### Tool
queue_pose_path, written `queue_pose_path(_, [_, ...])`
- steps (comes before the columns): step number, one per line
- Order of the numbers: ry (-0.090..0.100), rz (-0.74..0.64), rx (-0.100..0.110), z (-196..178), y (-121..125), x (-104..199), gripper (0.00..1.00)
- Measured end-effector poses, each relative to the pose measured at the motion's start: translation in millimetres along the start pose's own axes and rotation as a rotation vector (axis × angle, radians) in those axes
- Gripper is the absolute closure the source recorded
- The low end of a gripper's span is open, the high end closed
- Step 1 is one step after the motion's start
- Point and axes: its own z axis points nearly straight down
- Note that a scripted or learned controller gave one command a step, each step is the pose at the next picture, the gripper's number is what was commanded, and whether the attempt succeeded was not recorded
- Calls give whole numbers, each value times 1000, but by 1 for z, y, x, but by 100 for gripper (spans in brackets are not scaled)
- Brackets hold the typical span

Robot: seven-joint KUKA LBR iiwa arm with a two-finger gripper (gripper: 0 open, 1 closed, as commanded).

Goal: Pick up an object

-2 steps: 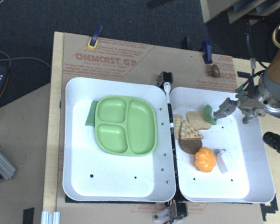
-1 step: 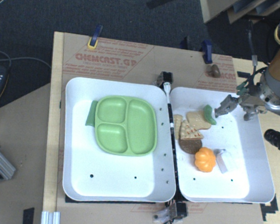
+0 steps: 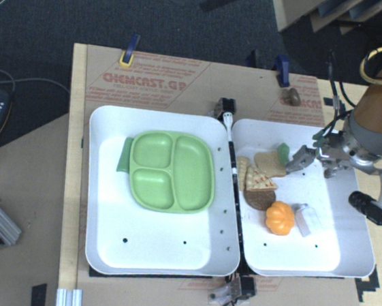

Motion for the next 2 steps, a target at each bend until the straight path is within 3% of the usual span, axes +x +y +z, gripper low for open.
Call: queue_pose_path(2, [0, -1, -2, 93, 10, 0, 0])
